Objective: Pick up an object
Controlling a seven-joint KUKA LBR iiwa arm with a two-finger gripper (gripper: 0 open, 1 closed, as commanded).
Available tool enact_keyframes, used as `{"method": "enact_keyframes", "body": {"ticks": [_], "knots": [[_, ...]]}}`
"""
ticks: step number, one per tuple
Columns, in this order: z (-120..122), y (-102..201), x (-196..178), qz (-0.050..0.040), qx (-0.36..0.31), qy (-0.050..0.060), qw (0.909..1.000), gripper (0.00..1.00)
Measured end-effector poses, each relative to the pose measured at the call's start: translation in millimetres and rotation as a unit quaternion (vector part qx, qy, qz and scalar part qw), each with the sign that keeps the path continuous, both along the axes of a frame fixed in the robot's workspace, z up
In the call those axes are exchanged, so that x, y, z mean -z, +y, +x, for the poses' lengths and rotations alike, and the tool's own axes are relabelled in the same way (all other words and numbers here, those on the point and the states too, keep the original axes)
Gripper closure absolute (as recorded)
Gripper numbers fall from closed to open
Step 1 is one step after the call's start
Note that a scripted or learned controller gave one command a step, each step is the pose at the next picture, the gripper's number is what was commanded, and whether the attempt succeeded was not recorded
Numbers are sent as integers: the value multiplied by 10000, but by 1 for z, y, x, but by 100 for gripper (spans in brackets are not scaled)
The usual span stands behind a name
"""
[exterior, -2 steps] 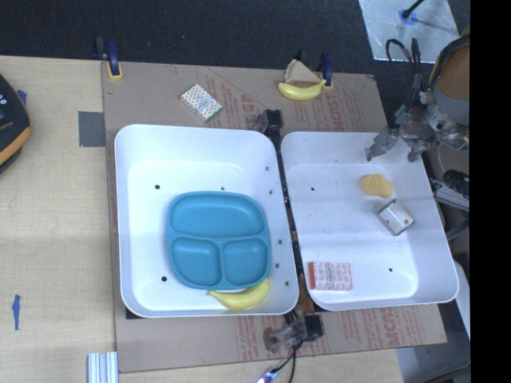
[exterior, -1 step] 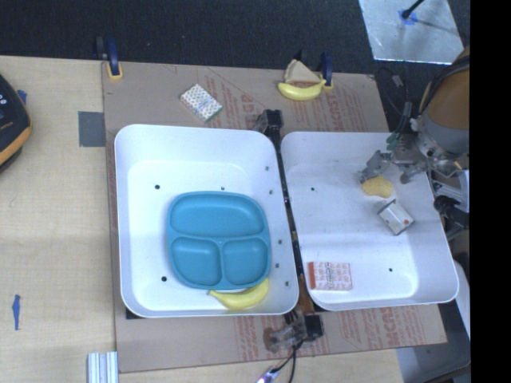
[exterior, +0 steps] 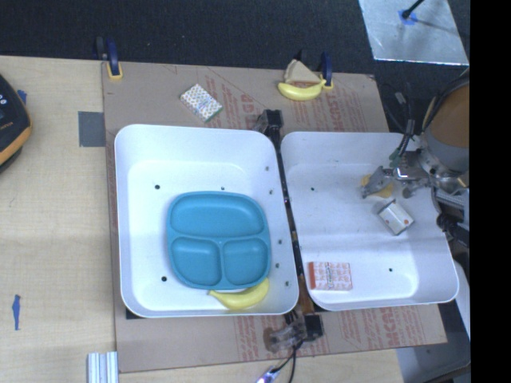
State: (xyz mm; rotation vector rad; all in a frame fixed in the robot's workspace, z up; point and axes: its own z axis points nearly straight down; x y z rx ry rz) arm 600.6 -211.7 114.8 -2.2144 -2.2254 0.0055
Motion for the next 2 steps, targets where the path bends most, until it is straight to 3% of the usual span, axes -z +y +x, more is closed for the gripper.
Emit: {"method": "enact_keyframes", "body": {"ticks": [1, 2], "knots": [[56, 0, 23, 6, 6, -6, 10000, 0], [28, 16, 23, -1, 5, -3, 10000, 0]]}}
